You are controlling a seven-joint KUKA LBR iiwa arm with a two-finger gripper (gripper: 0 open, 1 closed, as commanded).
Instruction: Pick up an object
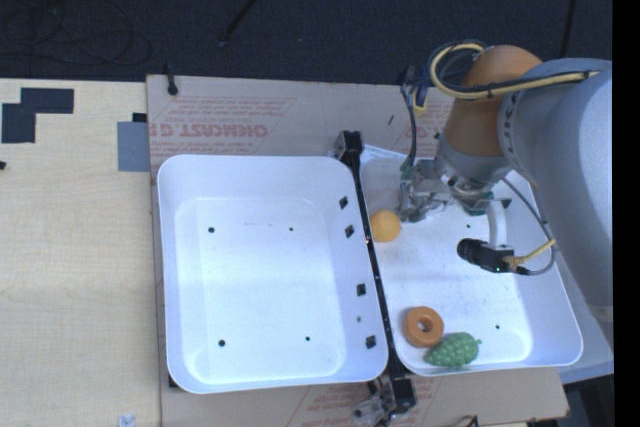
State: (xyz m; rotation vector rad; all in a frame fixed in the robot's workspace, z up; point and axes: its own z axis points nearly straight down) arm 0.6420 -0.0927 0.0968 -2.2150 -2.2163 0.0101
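Green grapes and an orange ring lie at the right bin's near edge, untouched. Farther back, the gripper hangs just beside a yellow ball; I cannot tell its fingers' state. Nothing looks lifted, so the whole pick remains.

Fixed overhead slant over 2 bins

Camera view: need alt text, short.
A grey robot arm reaches into the right white bin, its hand beside a yellow ball. An orange ring and green grape cluster lie near the front edge.
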